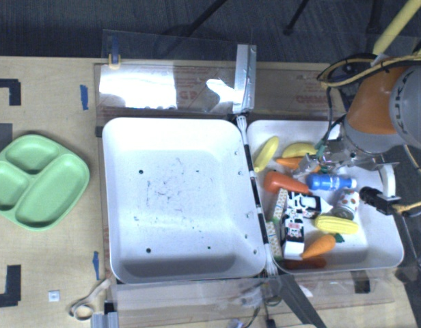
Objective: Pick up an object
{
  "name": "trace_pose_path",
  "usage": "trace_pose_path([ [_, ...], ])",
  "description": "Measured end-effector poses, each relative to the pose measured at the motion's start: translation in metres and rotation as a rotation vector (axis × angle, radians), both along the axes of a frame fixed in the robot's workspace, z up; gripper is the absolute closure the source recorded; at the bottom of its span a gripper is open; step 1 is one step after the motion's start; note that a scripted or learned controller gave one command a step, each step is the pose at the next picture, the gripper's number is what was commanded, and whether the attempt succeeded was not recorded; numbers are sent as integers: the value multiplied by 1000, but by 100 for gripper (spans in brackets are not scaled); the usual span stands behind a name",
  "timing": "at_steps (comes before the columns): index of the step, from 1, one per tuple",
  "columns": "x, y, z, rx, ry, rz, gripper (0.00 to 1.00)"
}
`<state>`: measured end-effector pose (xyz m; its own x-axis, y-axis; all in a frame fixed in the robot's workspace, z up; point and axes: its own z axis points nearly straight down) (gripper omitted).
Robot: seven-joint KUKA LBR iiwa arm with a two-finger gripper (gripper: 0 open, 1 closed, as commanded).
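The right bin [385, 251] holds a heap of toy food. There is a yellow banana [265, 152] at its back left and a second yellow piece [299, 148] beside it. An orange carrot [286, 182] lies below them, next to a blue bottle [330, 182]. Nearer the front are a black-and-white box [296, 219], a yellow corn cob [335, 225] and another orange carrot [318, 245]. My gripper [321, 158] hangs low over the back of this heap, just above the blue bottle and beside the second yellow piece. The arm's orange band [371, 108] rises behind it.
The left white bin [128, 142] sits beside the right one, with a thin divider wall [253, 183] between them. A green divided plate [38, 180] rests on the bench at far left. A clear panel [173, 80] stands behind the left bin.
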<state>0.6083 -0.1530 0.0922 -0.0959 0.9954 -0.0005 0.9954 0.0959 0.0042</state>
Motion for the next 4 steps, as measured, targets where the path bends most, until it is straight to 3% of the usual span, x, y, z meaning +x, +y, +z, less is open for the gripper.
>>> trace_pose_path([
  [1, 50, -11, -7, -1, 8, -5, 0],
  [2, 45, -9, 1, 3, 31, 1, 100],
  [3, 59, 7, 110, -2, 0, 200, 100],
  [4, 59, 7, 111, -2, 0, 200, 0],
])
